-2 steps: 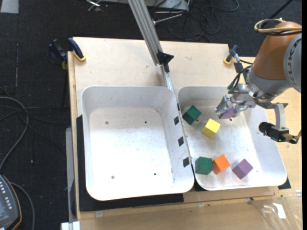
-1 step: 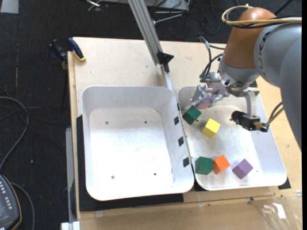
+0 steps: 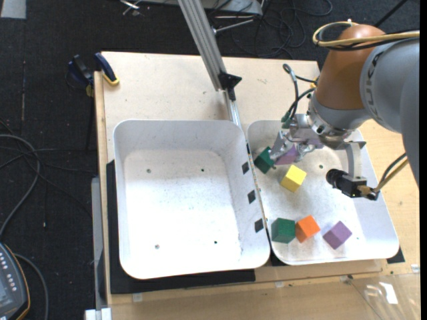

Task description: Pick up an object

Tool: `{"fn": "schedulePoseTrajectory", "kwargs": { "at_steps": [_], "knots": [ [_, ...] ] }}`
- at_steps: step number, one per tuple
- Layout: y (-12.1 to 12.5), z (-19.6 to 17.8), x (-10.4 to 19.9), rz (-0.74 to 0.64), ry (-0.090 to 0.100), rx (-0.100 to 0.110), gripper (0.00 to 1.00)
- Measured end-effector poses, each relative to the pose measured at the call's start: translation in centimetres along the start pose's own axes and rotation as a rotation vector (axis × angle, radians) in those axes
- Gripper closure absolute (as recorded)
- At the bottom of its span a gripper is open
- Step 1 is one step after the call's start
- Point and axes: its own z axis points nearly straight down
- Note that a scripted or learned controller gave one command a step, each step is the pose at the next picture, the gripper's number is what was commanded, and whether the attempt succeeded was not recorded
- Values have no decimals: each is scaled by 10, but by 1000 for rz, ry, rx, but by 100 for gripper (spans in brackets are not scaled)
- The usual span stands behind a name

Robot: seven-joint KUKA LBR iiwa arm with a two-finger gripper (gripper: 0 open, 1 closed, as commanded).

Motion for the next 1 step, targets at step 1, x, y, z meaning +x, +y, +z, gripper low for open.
{"fn": "schedulePoseTrajectory", "kwargs": {
  "at_steps": [1],
  "knots": [
    [0,0,83,-11,3,-2,100]
  ]
}}
